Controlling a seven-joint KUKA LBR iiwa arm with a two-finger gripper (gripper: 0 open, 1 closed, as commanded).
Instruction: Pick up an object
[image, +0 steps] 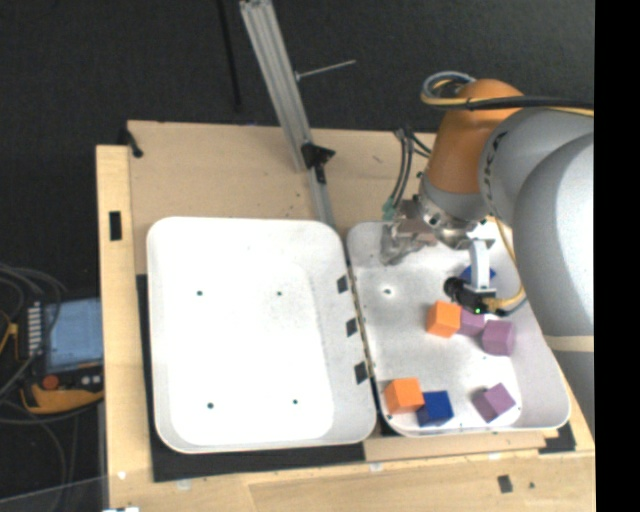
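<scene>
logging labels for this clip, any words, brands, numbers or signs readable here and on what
None can be read.
The pendant at the left edge has a blue screen and buttons, too small and blurred to read.
The blocks, both bins and the arm show no lettering.

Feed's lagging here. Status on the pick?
End effector over right bin's far corner, nothing seen in it. Blocks lie nearer: orange block, blue block.
</scene>
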